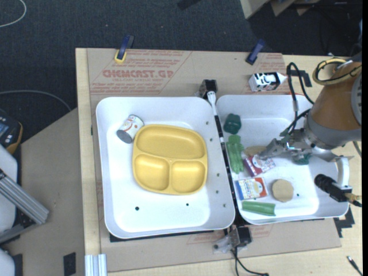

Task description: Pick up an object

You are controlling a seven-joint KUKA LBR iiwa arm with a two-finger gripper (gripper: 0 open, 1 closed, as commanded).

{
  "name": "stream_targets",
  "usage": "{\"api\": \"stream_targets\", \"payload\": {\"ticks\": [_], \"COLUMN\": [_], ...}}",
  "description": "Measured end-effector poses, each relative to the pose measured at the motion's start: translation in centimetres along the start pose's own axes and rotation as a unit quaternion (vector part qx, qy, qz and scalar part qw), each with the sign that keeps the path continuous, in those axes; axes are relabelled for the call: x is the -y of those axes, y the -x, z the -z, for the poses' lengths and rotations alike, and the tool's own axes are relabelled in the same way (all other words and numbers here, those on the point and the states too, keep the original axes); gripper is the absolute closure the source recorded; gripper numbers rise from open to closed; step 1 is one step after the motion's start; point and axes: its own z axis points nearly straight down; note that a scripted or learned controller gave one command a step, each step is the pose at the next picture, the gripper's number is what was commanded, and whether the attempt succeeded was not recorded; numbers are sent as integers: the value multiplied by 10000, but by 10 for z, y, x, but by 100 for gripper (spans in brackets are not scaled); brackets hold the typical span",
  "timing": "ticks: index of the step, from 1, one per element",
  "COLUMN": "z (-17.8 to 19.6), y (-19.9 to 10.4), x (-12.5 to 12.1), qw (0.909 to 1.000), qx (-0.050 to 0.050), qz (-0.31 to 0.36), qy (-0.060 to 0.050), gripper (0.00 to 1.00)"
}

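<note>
1. The red and white packet lies in my right bin, touching the long green toy.
2. My gripper hangs just above it; I cannot tell how wide it is.
3. I should go straight down, slowly, and miss the tan round block.

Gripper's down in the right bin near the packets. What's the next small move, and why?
Probably a short drop straight down, then close. The gripper sits low in the right bin, its tip just above the red-and-white packet, with the green tube off to one side and the round tan cookie apart below. Nothing shows between its fingers yet, so the packet looks like the nearest target.
</note>
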Motion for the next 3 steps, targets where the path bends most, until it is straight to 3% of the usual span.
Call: {"api": "stream_targets", "payload": {"ticks": [1,3], "z": [9,115], "y": [-1,9], "x": [-1,-12], "qw": [10000,10000], "qx": [-4,1], "qz": [-5,4], "qy": [15,-30], "gripper": [100,100]}}
